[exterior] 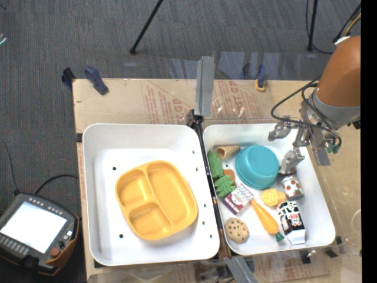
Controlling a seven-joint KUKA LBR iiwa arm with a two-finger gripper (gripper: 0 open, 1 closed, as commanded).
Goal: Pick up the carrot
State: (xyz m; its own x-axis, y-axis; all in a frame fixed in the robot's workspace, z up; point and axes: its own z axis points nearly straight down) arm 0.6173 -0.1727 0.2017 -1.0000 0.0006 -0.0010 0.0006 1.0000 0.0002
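1. The worktop (pixel 141 102) carries two white bins side by side. The left bin (pixel 106 140) holds a yellow divided plate (pixel 156 200), which plays no part in the pick.
2. The right bin (pixel 327 217) is crowded, and that is the main hazard: a descent aimed slightly off could close on a neighbour or shove things about.
3. The arm reaches in from the right, its hand (pixel 293 158) hanging over the bin's far right part, just right of the teal bowl (pixel 257 165). Whether the hand is apart or together I cannot tell at this angle; nothing is visibly held.
4. The carrot (pixel 265 216) lies on a slant in the near middle of the right bin, well nearer than the hand, its green top by the milk carton (pixel 292 221).
5. The carton sits just beside the carrot's near end and could block one side of the grasp or be grabbed instead.
6. The corn piece (pixel 273 197) sits just beside the carrot's far end; the small can (pixel 291 187) stands right of it, under the likely travel path.
7. A pink snack box (pixel 238 198) and a cookie (pixel 237 230) flank the carrot's left side, and green vegetables (pixel 220 175) line the left wall.
8. The carrot is slim and tapered, so I judge it may roll or slip from a shallow grip.
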